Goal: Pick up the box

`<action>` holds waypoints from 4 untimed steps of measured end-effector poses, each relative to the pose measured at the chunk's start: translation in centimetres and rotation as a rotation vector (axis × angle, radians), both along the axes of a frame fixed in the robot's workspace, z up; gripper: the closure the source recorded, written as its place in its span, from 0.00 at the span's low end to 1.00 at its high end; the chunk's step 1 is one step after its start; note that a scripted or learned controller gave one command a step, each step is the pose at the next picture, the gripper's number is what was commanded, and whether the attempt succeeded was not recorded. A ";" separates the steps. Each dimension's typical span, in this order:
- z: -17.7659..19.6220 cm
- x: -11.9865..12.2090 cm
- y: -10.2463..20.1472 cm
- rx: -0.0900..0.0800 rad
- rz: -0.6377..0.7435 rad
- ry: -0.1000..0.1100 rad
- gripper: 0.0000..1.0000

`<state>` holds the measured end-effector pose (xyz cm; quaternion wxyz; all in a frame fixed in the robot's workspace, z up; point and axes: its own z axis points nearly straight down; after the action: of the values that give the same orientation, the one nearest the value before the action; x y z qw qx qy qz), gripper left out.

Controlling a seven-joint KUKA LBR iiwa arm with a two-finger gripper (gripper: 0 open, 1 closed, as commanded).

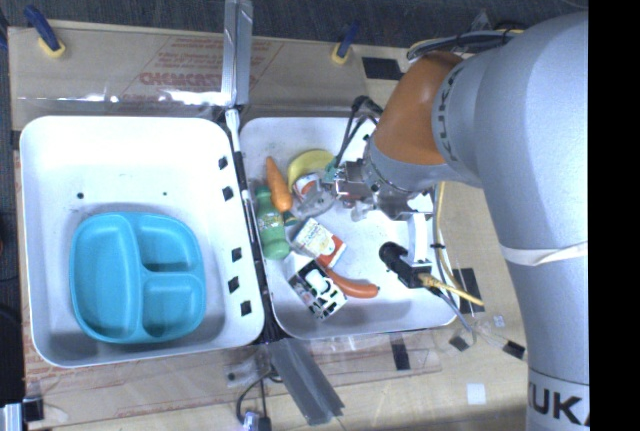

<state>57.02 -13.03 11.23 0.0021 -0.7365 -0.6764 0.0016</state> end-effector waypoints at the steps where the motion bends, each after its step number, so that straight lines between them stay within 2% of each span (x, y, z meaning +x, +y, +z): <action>1: -1.5 -3.4 -0.3 0.001 -0.061 -0.016 0.00; 2: -0.4 -3.3 -0.4 -0.001 -0.057 -0.018 1.00; 3: -0.4 -3.3 -0.4 -0.001 -0.057 -0.019 0.00; 4: -2.2 -7.2 1.9 0.000 -0.048 -0.001 0.00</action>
<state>49.86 -11.11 9.08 0.0020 -0.7527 -0.6584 0.0013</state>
